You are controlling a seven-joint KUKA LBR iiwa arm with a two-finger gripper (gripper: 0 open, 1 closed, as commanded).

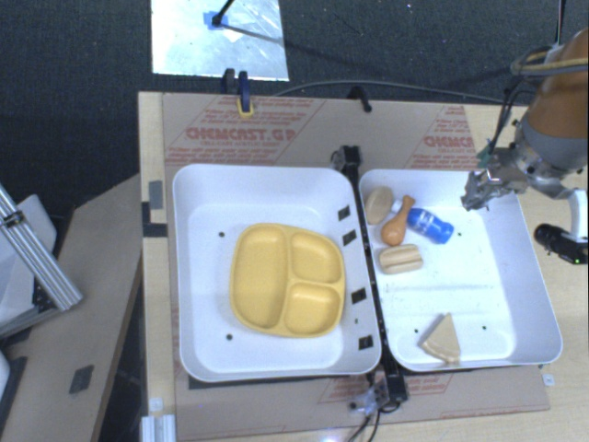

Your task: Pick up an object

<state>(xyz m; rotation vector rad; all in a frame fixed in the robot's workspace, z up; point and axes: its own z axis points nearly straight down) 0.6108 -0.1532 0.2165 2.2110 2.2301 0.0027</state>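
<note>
Two shallow white bins sit side by side on the bench; the left bin (pixel 198 247) holds one yellow divided plate (pixel 287 279) with three compartments, lying flat near its middle; the right bin (pixel 515 302) holds five small items, all in its left half; a pale bread roll (pixel 378 205) at the top, a tan drumstick-shaped toy (pixel 398 221) touching it, a blue bottle (pixel 430 225) lying on its side just right of that, a hot-dog bun (pixel 400 260) below, and a wedge-shaped sandwich piece (pixel 443 339) apart near the front wall. The gripper (pixel 479 194) hangs over the right bin's upper right area, near the blue bottle but apart from it, with nothing between its tips; it is dark and small, so whether the fingers are spread or closed cannot be told. The arm (pixel 557 109) is cut off by the picture's right edge. The right bin's right half and middle floor lie bare, giving open room; the roll, drumstick, bottle and bun crowd close together near the wall shared with the left bin.
</note>
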